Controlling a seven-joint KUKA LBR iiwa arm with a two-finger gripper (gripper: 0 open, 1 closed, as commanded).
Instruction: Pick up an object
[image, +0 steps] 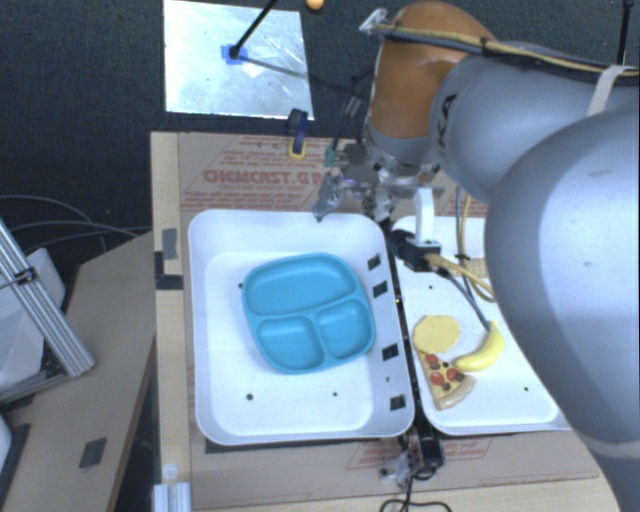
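Banana (482, 352): yellow, right bin (520, 405), touching pizza slice (445, 380), beside yellow round disc (437, 332) | blue divided tray (305, 311): left bin (215, 400), centre | gripper (345, 200): above far rim of left bin, nothing seen between fingers, finger state cannot be told.

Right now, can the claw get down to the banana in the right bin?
Probably yes. The banana lies uncovered in the right bin, touching only the yellow disc and pizza slice. The claw sits beyond the bins' far edge, so it must swing back first.
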